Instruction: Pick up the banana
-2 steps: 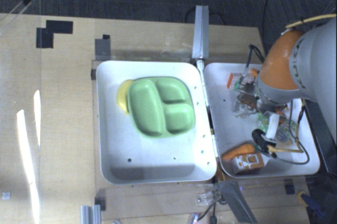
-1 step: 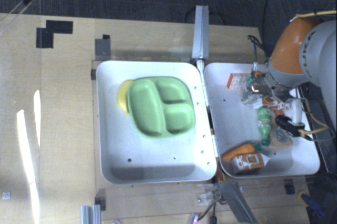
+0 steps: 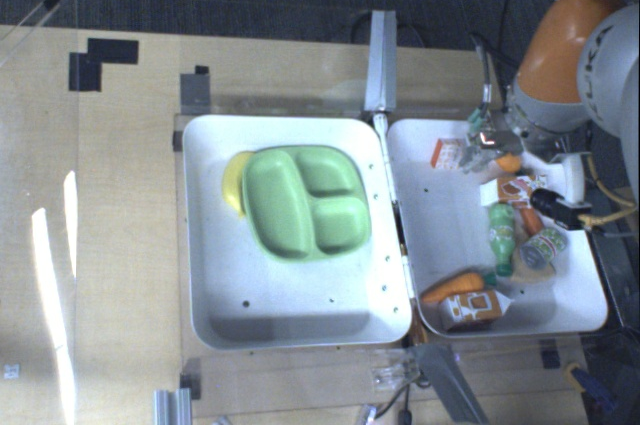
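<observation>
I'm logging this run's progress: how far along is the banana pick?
Nothing looks done yet. The banana lies in the left bin, mostly tucked under the green divided plate, only its yellow edge peeking out. In hand: the gripper is at the far edge of the right bin, near the snack packets, well away from the banana. Left: cross over, reach it, grasp, lift.

Plastic bins on a pale wooden bench

The two white bins [image 3: 300, 323] look like smooth, faintly glossy plastic; the green divided tray [image 3: 305, 201] at centre left is matt plastic; the bench [image 3: 110, 213] shows light wood grain; the upright bar [image 3: 381, 63] at upper centre is brushed metal.
</observation>
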Robot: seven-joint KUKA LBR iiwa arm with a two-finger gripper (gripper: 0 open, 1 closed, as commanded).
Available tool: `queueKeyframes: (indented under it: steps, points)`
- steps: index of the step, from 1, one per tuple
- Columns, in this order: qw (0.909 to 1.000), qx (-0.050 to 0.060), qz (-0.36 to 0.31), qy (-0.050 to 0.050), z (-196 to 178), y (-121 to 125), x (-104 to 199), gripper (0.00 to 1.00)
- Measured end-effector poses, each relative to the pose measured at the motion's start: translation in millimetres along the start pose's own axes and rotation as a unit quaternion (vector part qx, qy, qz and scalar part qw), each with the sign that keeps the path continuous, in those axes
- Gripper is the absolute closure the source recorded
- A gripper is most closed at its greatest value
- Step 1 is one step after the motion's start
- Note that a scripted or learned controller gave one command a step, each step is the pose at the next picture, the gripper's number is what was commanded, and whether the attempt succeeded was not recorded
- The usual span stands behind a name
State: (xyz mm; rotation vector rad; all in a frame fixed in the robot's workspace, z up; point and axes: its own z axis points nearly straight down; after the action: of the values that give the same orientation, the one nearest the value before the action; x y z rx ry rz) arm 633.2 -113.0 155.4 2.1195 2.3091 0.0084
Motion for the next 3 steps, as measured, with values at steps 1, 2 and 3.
queueKeyframes:
  steps: [1, 2, 3]
  points:
    - [1.0, 0.0, 0.0, 0.0, 0, 0, 0, 0.0]
    - [0.9937, -0.001, -0.112, 0.0, 66, -61, 16, 0.0]
    - [0.9965, 0.002, -0.084, 0.001, -4, -143, 22, 0.0]
